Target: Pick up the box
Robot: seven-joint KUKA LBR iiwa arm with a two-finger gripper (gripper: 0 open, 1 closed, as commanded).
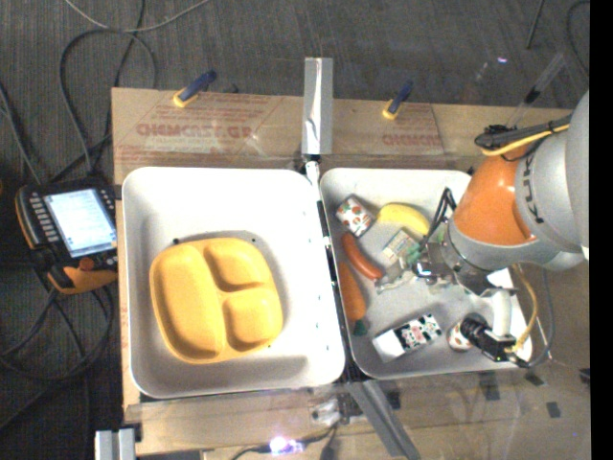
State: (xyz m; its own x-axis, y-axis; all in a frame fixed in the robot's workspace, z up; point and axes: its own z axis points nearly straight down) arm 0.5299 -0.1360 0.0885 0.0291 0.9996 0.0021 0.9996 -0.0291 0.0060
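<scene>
Dark carpet with loose cables surrounds the bench (278,127), which bears two white bins. Nearest, by the right bin's (359,353) front edge, lies the box (409,334), white with card pictures, flat and tilted. Behind it the hand (428,263) hangs over the bin's middle; its grip cannot be told. Farther back sit a carrot (362,258), a banana (404,218) and a small can (353,216). A yellow divided tray (216,298) rests in the left bin (139,247).

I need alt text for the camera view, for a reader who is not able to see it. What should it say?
A grey and orange robot arm reaches into the right white bin, above a small box, a banana, a carrot and other small items. The left white bin holds a yellow divided tray. A handheld screen lies on the floor to the left.
</scene>
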